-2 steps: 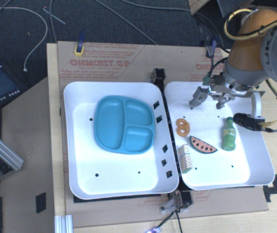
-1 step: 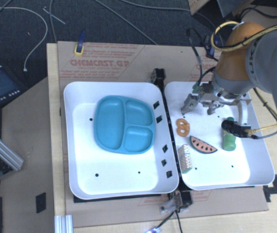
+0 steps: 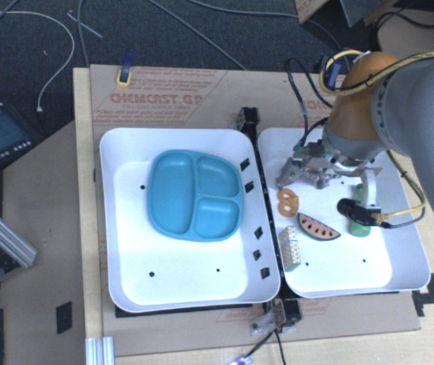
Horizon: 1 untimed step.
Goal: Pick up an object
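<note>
Low over the right bin (image 3: 399, 268), the end effector (image 3: 312, 175) hangs at upper centre-right of the frame; whether it is released or clenched I cannot tell. Nearest the frame's bottom lies a silvery wrapped piece (image 3: 289, 248), then a watermelon slice (image 3: 319, 227), then a pretzel (image 3: 287, 201) just below the tool. It looks like the approach step; next it needs settling squarely over one item.

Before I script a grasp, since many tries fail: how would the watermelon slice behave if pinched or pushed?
The watermelon slice looks like a thin, flat toy lying on the right bin floor, so it is probably stiff and light. Its low profile could let fingers slip over it. A push would likely slide it, not roll it.
</note>
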Available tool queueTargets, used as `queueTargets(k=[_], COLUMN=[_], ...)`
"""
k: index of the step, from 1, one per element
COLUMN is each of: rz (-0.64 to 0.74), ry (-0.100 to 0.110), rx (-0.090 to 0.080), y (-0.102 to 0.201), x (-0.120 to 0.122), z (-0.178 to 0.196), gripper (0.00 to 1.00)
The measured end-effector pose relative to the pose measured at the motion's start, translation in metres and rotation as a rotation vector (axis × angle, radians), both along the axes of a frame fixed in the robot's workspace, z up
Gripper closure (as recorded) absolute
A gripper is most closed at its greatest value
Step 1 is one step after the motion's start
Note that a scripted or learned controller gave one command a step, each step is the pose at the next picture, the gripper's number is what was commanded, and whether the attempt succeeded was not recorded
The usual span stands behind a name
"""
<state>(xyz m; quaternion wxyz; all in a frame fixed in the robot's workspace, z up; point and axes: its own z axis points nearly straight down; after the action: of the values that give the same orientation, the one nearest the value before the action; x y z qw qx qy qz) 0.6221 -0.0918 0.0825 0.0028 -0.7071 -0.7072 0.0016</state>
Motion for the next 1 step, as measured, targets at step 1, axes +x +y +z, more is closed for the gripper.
queueTargets(k=[1], rz=[-0.001], ry=[-0.006], rx=[0.000], y=[-0.0002], x=[0.0017], z=[0.0140], gripper=[1.00])
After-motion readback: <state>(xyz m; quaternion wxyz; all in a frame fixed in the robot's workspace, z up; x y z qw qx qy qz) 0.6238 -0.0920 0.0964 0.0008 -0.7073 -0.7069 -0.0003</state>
